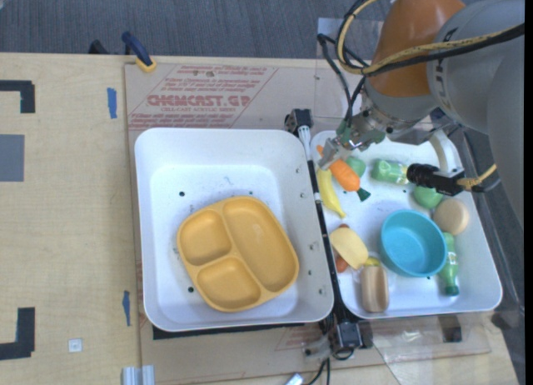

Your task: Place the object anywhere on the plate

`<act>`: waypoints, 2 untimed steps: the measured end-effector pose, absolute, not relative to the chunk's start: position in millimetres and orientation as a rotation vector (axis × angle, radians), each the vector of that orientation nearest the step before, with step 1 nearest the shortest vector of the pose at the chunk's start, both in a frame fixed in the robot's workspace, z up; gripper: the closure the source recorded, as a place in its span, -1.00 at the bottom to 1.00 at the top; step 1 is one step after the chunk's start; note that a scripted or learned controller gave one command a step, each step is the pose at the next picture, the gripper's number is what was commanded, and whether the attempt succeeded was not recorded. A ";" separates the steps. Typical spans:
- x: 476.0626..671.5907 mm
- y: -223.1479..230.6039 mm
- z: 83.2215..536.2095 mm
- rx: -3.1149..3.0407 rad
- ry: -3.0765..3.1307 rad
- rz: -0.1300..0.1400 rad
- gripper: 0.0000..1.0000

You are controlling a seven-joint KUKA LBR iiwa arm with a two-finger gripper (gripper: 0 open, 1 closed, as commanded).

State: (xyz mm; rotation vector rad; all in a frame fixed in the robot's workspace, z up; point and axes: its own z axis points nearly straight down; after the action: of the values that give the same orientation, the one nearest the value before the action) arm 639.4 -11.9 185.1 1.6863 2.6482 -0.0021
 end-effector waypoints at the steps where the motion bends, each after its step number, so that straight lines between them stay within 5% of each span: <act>1: 661.5 -14.6 251.0 1.362 2.819 0.004 1.00; 2: 661.0 -14.2 249.7 1.363 2.821 0.002 -1.00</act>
State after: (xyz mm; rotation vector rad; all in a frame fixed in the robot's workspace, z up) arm 661.0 -14.2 249.7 1.3628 2.8214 0.0023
